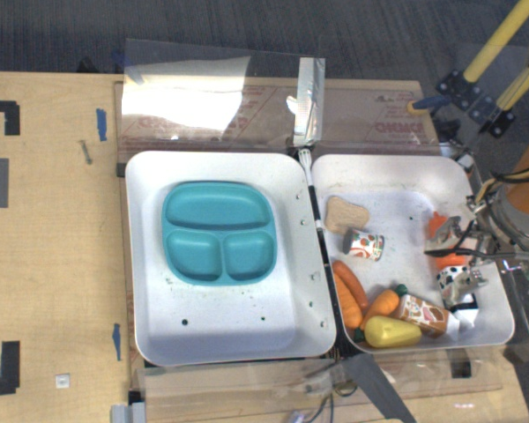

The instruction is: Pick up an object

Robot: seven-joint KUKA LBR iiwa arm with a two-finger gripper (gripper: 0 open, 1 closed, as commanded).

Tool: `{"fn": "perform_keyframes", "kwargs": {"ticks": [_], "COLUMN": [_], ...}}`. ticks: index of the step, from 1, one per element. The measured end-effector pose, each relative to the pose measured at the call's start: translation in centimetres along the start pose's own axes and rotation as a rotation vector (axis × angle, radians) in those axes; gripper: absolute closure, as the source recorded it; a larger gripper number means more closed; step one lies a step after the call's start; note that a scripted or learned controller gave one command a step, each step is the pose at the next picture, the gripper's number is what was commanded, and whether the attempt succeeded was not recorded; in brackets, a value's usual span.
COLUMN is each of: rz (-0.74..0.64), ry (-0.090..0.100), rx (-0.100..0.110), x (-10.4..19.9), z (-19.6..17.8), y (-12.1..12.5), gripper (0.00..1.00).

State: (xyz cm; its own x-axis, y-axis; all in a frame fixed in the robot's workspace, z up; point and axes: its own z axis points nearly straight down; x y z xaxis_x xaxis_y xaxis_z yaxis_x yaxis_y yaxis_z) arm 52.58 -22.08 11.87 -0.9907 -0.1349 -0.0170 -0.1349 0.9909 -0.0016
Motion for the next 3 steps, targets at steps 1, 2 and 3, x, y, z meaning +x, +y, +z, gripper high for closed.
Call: {"fn": "perform_keyframes", "kwargs": {"ticks": [1,2,3], "rz": [-0.043,-0.067,-0.081], "ry": [0.009,0.007,-0.008], "rx": [0.001,0.0,0.005], "x": [-1.5,-2.8,0.4], "z": [3.0,3.0,2.7], "y": [2.2,5.2,9.6], "gripper": [0.0,0.0,0.0]}}
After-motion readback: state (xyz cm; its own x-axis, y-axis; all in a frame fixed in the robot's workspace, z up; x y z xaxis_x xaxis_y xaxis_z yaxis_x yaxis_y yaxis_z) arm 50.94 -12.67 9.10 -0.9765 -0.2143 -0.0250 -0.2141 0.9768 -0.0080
